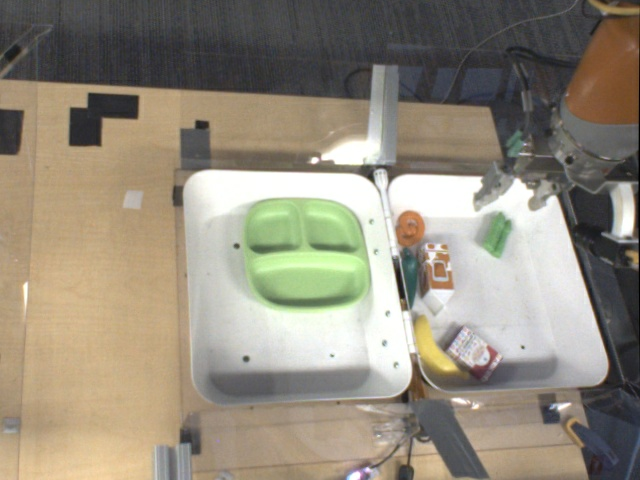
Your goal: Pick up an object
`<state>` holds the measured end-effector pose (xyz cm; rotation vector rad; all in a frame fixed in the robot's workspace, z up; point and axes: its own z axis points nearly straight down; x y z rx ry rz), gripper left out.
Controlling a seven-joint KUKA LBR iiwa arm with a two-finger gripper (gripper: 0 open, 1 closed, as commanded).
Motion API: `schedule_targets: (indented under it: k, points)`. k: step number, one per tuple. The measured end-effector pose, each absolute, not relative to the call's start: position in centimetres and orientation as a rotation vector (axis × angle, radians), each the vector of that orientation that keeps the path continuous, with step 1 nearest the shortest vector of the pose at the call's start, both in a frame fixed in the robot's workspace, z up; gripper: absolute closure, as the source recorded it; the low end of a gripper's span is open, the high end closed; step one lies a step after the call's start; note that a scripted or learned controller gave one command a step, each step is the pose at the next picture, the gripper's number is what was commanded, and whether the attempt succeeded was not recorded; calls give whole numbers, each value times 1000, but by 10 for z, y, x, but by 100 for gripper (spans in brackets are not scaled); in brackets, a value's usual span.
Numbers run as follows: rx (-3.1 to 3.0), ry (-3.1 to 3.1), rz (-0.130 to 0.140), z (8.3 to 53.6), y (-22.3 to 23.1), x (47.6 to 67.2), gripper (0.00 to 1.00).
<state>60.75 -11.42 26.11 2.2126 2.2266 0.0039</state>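
Note:
My gripper (516,192) hangs over the back of the right bin (540,298), its two fingers spread open with nothing between them. Just in front of it a small green block (496,235) lies on the bin floor. Along the bin's left wall sit an orange round piece (409,228), a small orange and white carton (436,268), a dark green stick (408,273), a yellow banana (432,348) and a red and white packet (471,352).
A green divided plate (305,251) lies in the left bin (220,298). A metal post (384,118) stands behind the wall shared by the bins. Cables run behind the arm at the top right.

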Motion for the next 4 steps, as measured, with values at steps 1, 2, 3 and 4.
schedule_targets:
  k: [1,2,3,4]
  points:
    - [2302,2133,3,153,-167,660,0]
    - [2252,2179,8,88,-183,656,0]
    - [2244,2179,17,102,-182,659,100]
    - [2295,2138,9,181,-106,671,100]
